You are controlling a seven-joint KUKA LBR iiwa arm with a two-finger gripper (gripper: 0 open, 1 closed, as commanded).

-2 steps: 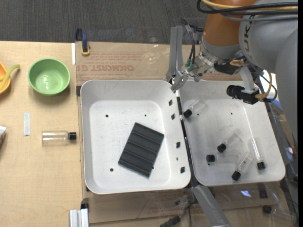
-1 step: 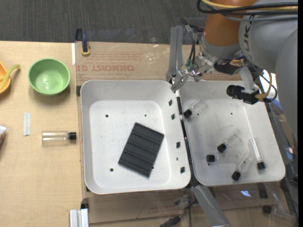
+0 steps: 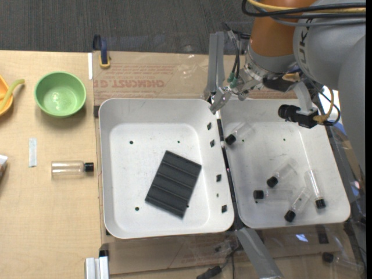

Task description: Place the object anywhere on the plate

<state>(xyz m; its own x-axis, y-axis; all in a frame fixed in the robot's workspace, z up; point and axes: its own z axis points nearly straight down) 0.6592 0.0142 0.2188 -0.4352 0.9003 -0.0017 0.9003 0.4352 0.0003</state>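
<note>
A black ribbed rectangular plate [image 3: 173,183] lies tilted in the left bin [image 3: 116,127], a little below its centre. Several small clear vials with black caps lie in the right bin [image 3: 325,156]: one [image 3: 237,135] near its upper left, one [image 3: 280,175] in the middle, and others [image 3: 314,189] toward the lower right. My gripper [image 3: 217,101] hangs over the back end of the divide between the two bins, above and to the right of the plate and just up-left of the nearest vial. What sits at its tip is too small to make out.
On the wooden bench to the left are a green bowl [image 3: 60,93], a clear bottle with a black cap [image 3: 71,167] lying on its side, and a small white strip [image 3: 32,152]. The grey arm with its orange band [image 3: 285,16] and cables fills the upper right.
</note>
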